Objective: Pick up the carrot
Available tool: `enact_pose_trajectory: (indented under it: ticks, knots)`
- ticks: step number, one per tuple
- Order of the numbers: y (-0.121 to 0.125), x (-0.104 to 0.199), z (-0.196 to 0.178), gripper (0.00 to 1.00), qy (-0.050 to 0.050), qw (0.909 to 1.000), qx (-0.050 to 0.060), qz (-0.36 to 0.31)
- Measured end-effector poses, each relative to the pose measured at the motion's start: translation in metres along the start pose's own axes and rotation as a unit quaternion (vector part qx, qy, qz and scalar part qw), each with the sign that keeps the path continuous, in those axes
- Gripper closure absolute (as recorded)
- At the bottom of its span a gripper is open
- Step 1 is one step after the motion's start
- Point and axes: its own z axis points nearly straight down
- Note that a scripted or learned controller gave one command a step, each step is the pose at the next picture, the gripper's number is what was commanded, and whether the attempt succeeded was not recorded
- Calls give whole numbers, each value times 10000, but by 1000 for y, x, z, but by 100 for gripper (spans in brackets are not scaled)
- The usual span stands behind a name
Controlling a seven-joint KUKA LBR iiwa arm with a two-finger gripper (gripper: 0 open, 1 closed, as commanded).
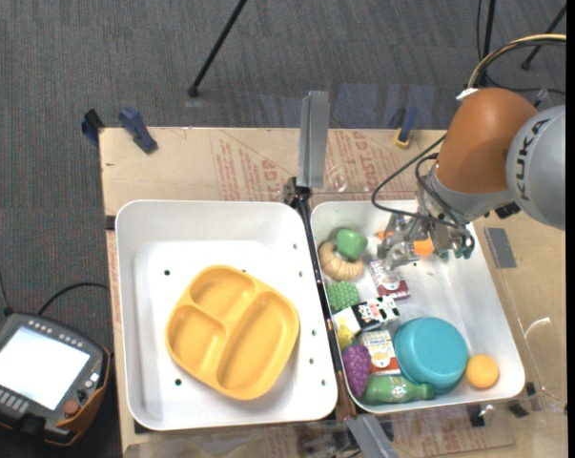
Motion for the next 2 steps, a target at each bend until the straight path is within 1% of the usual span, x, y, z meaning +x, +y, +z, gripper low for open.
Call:
enact_pose_trajectory:
  ticks: [1,2]
  knots:
    - [-14,2,-72,100,5,9990,-8,-453]
    - [-1,103,22,100,85,9949,-40,-1002]
